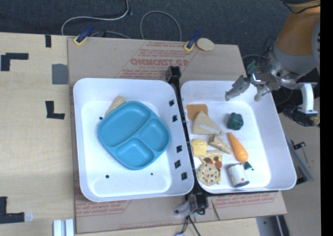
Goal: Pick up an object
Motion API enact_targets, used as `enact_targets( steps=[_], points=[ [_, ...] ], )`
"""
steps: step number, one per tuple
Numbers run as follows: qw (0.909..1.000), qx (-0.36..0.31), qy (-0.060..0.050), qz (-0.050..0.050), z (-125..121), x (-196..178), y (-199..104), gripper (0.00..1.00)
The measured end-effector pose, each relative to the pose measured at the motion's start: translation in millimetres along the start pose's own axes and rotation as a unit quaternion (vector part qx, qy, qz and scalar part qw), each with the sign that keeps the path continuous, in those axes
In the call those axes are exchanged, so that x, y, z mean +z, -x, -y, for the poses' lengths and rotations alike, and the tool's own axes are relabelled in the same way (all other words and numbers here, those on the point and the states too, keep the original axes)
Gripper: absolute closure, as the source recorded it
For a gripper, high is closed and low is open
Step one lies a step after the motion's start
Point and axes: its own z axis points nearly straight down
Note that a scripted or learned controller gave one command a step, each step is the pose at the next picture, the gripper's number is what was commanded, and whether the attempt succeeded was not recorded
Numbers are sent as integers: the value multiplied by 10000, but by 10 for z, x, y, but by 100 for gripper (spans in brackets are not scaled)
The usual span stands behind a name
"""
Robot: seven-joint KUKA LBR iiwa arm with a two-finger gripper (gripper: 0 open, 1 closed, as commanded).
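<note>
1. pale wood-grain worktop (31,141) with a brown cardboard sheet (151,61) under two glossy white bins; dark carpet behind.
2. right bin (265,126) holds a smooth tapered orange carrot (238,147), a round speckled cookie (209,174) and a lumpy dark green piece (234,121).
3. the tool (248,90) hangs released, prongs splayed, over the right bin's far edge, gripping nothing.

Smooth white plastic bins (86,141) sit on matt brown cardboard (151,61); the blue tray (134,133) looks glossy plastic, the desk (26,141) pale wood.
</note>
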Motion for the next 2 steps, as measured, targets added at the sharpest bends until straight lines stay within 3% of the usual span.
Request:
enact_targets(
  steps=[1, 2],
  points=[
    [10000, 17, -38, 5, -143, 884, 405, 0],
    [10000, -2, 25, 17, -11, 1641, 372, 0]
  ],
)
